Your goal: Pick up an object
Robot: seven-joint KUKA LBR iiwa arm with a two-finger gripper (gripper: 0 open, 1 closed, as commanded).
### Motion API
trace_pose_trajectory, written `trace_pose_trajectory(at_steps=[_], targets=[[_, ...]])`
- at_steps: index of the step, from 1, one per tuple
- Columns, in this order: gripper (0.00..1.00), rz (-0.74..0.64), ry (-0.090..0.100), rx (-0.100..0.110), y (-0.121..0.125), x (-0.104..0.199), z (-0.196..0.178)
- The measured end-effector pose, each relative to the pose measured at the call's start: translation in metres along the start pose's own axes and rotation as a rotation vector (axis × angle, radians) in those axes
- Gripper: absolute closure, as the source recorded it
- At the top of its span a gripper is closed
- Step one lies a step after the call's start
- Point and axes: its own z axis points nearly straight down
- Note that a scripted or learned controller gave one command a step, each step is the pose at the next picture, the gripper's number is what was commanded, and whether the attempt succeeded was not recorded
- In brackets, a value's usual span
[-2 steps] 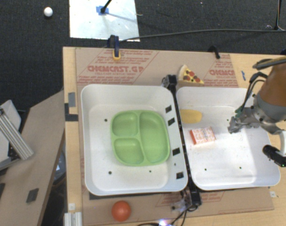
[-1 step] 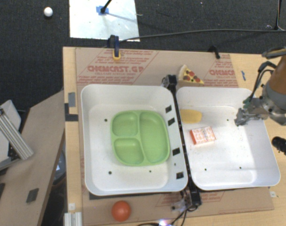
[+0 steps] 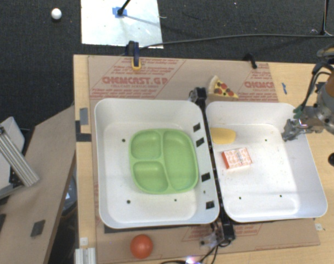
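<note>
Bench with two white bins [image 3: 266, 210]; gripper [image 3: 292, 128] over the right bin's far-right rim, finger opening unclear, nothing visibly held, red-and-white packet [image 3: 236, 159] well to its left.

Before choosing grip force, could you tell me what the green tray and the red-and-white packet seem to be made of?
Green tray: likely moulded plastic, with a smooth, slightly glossy look and rounded compartments. Red-and-white packet: probably printed card or wrapper; its flat printed face suggests it, but it is too small to be sure.

Bright even overhead light — soft shadows, slight glare on white bins [image 3: 266, 213].
</note>
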Motion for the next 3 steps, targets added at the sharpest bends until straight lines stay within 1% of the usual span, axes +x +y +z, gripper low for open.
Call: trace_pose_trajectory(at_steps=[1, 3], targets=[[1.00, -0.001, 0.000, -0.001, 0.002, 0.000, -0.054], [1.00, -0.006, 0.003, 0.003, 0.012, 0.109, -0.061]])
